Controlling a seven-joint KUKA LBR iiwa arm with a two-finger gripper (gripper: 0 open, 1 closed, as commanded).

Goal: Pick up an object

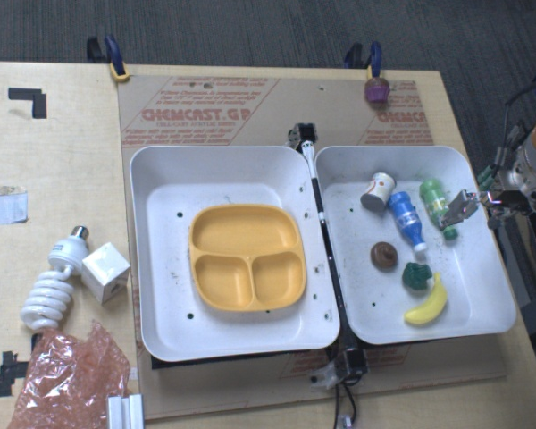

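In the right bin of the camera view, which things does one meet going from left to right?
Left to right in the right white bin: white cup lying on its side → round brown ball → blue plastic bottle → dark green broccoli toy → yellow banana → green bottle → gripper.

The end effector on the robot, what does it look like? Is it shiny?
Yes, a bit. The end effector is small, silvery-grey metal with thin parts that catch the light. Behind it, at the picture's right side, sits a chunkier pale grey and dark wrist block, with thin dark cables looping above and a touch of orange.
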